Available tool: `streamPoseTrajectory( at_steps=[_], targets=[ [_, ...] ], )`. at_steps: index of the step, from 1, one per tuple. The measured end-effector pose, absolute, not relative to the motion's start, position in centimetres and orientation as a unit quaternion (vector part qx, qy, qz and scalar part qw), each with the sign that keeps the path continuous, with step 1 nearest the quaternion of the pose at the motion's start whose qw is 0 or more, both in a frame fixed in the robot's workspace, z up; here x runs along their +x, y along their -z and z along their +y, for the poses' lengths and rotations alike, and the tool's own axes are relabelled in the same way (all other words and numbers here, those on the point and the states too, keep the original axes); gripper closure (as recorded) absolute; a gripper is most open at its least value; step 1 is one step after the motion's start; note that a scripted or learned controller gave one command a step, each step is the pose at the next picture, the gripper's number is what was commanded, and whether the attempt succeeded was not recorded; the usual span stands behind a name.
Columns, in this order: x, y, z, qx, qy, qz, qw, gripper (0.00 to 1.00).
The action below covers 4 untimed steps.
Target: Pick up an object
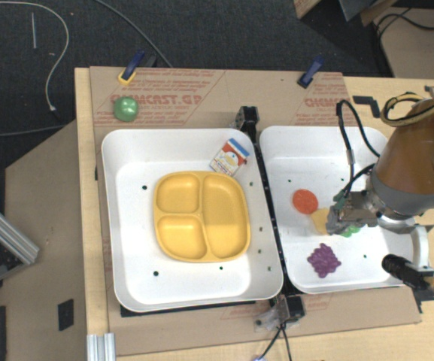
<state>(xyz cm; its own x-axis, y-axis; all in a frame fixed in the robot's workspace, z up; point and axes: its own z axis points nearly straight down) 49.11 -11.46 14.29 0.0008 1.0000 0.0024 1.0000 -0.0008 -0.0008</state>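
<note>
We see gripper (346,220) low in right bin (307,143), over green thing (350,230) beside yellow piece (320,219); finger opening, any hold: cannot tell. Risk we judge: crowding by orange ball (305,201) and grapes (323,259) nudges target, fingers close on nothing.

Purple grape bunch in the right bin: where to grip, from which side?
Probably straight down from above, fingers closing across the middle of the purple grape bunch. It lies low and lumpy on the right bin floor with bare floor all round it, apart from the orange ball and the gripper.
</note>
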Motion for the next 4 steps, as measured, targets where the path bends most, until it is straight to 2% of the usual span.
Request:
streamPoseTrajectory(
  at_steps=[1, 2, 3, 4],
  targets=[
    [49.2, -20.7, -11.3, -0.707, 0.0021, -0.708, -0.003, 1.00],
    [49.4, -23.1, -11.3, -0.707, 0.0014, -0.708, -0.002, 1.00],
    [49.0, -24.0, -5.4, -0.705, 0.0013, -0.710, 0.001, 1.00],
    [49.4, -24.3, -0.5, -0.705, 0.0012, -0.710, 0.000, 1.00]
  ],
)
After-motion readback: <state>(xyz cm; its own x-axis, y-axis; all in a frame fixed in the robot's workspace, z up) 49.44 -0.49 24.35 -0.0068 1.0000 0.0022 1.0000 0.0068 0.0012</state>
